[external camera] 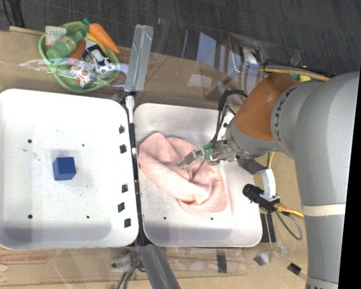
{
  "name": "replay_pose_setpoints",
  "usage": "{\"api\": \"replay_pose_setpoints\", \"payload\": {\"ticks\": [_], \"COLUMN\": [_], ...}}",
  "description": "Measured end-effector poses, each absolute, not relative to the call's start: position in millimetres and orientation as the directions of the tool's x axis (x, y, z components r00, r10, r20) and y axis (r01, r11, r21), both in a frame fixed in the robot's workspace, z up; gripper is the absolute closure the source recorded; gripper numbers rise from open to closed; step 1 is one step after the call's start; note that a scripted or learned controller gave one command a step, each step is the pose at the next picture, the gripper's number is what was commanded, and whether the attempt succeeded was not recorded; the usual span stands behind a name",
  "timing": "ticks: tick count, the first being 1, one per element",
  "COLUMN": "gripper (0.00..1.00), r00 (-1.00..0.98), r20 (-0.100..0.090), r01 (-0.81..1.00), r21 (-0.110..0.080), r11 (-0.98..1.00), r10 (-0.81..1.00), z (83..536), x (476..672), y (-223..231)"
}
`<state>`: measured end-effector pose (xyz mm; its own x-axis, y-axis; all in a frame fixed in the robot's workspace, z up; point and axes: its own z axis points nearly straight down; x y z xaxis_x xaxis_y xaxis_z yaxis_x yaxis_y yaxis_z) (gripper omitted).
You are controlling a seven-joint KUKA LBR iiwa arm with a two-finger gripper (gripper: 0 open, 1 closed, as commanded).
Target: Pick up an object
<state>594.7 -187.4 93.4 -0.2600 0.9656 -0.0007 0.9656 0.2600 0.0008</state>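
A crumpled pink cloth point(184, 173) lies in the right bin point(235, 233), spread from its left wall toward the middle. My gripper point(195, 157) is low over the cloth's upper middle, right at its folds, with the orange-banded wrist point(260, 114) behind it at the upper right. A small blue cube point(64, 167) sits alone in the left bin point(6, 218), left of its centre and far from the gripper.
A green bowl point(78, 82) of toy food and small items stands on the bench beyond the left bin. The grey arm point(320, 155) covers the right side of the bench. A black divider point(129, 167) with clips runs between the bins.
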Motion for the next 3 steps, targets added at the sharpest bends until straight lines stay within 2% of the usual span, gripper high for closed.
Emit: {"api": "replay_pose_setpoints", "payload": {"ticks": [1, 2, 3], "gripper": [1.0, 1.0, 1.0], "r00": [-0.262, -0.174, -0.098], "r20": [-0.002, -0.001, -0.001], "r01": [0.965, 0.985, 0.995], "r21": [0.001, 0.0, -0.001], "r11": [0.262, 0.174, 0.098], "r10": [0.965, 0.985, 0.995], "z": [103, 227, 293], "x": [595.3, 619.2, 657.3], "y": [-188, -150, -161]}}
